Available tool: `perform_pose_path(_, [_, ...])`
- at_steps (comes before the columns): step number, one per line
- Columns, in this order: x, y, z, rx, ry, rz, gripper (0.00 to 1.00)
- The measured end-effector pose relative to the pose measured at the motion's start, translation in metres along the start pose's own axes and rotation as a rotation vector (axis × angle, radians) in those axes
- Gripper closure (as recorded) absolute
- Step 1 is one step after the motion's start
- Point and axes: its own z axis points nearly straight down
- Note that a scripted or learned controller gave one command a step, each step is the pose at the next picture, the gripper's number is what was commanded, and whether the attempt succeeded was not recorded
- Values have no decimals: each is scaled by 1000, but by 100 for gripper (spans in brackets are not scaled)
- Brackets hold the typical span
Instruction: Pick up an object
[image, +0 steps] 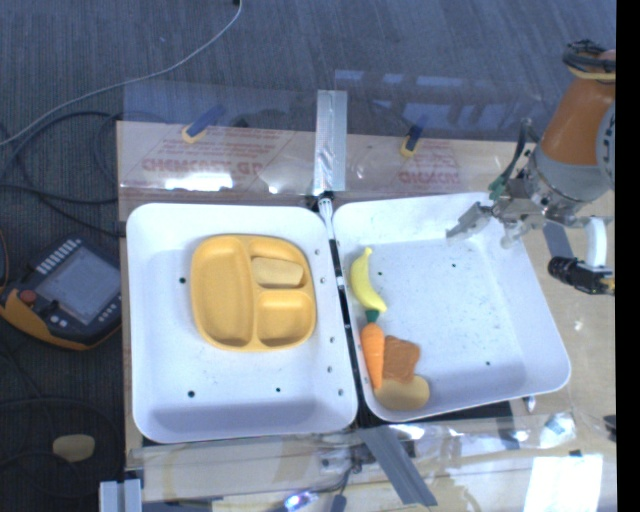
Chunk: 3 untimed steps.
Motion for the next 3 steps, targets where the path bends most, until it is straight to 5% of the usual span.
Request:
perform_pose_path(1, [45, -66, 5, 0, -2, -54, 0])
perform_pose_path(2, [98, -99, 37, 0, -1, -310, 0])
perform_pose_path(3, [96, -130, 88, -37, -22, -469, 0])
